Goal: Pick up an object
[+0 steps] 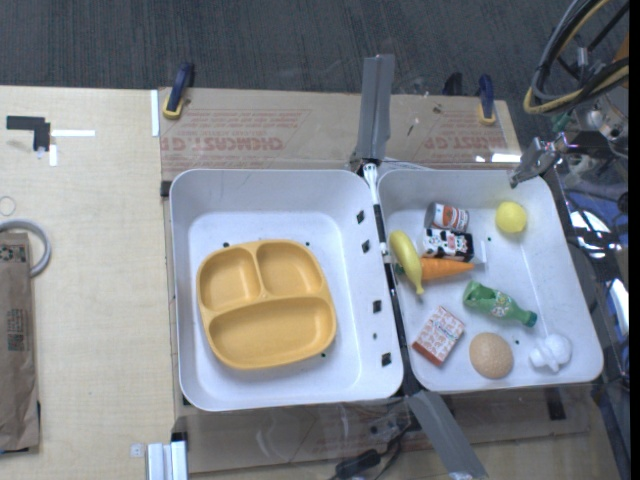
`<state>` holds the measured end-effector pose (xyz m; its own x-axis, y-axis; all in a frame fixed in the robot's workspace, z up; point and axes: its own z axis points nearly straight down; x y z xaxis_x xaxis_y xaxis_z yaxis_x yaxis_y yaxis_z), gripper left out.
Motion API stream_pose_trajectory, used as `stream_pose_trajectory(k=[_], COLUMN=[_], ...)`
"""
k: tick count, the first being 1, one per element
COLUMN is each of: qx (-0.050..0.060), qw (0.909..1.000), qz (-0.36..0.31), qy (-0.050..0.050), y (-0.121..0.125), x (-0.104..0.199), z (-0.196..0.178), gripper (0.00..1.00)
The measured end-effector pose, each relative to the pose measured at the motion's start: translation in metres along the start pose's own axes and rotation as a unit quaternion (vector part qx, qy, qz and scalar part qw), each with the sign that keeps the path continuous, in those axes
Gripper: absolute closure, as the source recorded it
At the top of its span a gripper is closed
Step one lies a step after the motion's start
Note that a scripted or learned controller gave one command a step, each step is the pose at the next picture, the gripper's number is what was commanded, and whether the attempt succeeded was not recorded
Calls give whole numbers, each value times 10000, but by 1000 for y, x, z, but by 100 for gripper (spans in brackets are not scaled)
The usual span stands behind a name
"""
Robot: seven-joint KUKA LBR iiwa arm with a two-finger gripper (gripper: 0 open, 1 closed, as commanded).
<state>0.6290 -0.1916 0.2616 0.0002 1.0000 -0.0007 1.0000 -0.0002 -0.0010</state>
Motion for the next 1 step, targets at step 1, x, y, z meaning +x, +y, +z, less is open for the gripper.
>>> stream_pose_trajectory(k=[1], qx=[10], qw=[10000], qz=[5], qy=[-3], y=[-56], x=[53], z=[74], gripper=[0])
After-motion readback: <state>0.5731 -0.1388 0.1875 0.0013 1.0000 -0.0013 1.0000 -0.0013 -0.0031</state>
